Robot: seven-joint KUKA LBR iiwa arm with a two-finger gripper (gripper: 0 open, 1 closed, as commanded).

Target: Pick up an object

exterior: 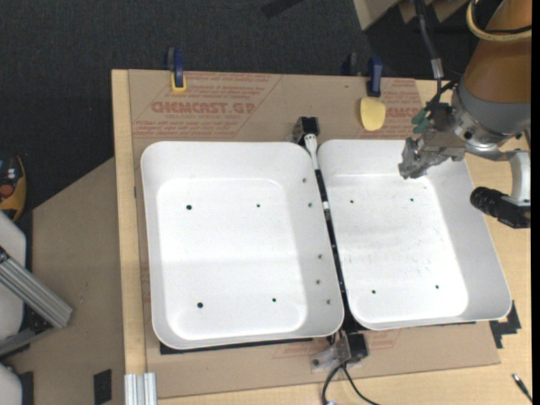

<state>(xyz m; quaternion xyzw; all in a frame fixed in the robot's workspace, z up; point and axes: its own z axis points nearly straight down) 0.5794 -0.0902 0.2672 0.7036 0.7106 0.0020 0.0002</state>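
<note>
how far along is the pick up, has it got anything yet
Nothing looks picked yet. The claw hangs over the far edge of the right bin, with nothing visible between its tips. A small yellow object lies on the board behind the bins, apart from the claw. Grasping and lifting remain.

You can't make out how the gripper [411,165] fingers stand; they blur together. The arm [498,66] is cut off at the top right edge.

Two smooth, glossy white plastic bins [228,154] sit on matt brown cardboard [126,142].
</note>
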